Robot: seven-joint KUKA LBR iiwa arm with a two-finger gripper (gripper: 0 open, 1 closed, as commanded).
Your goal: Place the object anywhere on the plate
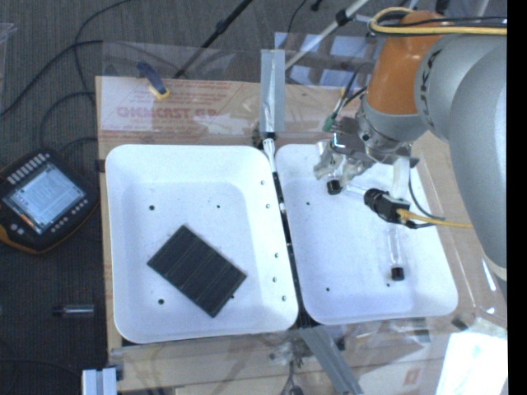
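Observation:
The plate [198, 270] is a dark, ribbed square lying flat and turned diagonally in the left bin [132, 171], toward its front. A slim clear tube with a black end [396, 262] lies in the right bin [346, 295], near its right wall. My gripper [336, 174] hangs over the back left part of the right bin, well behind and left of the tube and far from the plate. A small black piece [333, 187] shows at its lower tip; I cannot tell what it is.
A black fitting with a yellow cable [380, 202] hangs off the wrist over the right bin. The ridge between the two bins [282, 220] runs front to back. A hand-held control pendant [43, 197] lies left of the bench.

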